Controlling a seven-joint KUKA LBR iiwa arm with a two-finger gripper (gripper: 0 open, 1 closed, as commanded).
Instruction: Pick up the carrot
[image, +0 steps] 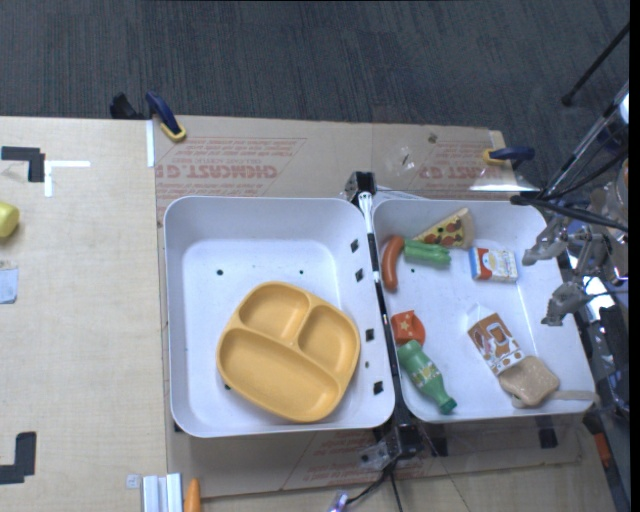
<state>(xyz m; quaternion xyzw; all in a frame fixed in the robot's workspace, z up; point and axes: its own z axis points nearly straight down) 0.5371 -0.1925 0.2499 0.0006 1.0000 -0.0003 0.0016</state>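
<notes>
Lying by the left wall of the right white bin (560, 400), the small orange carrot (390, 262) is far from the gripper (560, 275), whose grip I cannot tell.

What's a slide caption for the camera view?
Right bin holds toy food, carrot at its left wall; yellow plate in left bin.

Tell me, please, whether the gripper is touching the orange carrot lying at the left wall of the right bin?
Apart. The camera view shows the gripper over the right bin's right edge, with bare white floor and several toys between it and the carrot.
</notes>
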